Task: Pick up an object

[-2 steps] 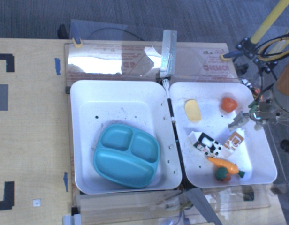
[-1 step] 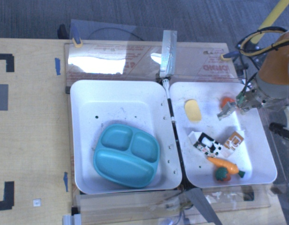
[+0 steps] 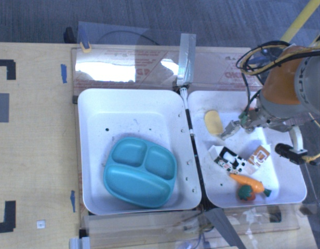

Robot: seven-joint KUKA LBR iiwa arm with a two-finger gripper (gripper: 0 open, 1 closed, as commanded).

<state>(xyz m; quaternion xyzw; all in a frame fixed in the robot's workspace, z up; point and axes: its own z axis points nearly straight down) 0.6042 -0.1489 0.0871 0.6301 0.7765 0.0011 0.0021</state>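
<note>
My gripper (image 3: 231, 129) hangs low over the back of the right bin (image 3: 292, 193), on the grey arm with the orange band that comes in from the right. Its tip is just right of a pale yellow oval piece (image 3: 213, 121) and seems close to touching it. Nearer the front lie a black-and-white object (image 3: 229, 161), a small orange-and-white box (image 3: 260, 155), an orange toy carrot (image 3: 247, 180) and a small green-and-red piece (image 3: 246, 192). Nothing shows as held.
The left bin (image 3: 92, 118) holds a blue divided plate (image 3: 141, 171) toward its front. A ridge (image 3: 191, 144) separates the two bins. Clear plastic sheeting (image 3: 129, 66) stands behind them, and wooden bench (image 3: 30, 139) stretches left.
</note>
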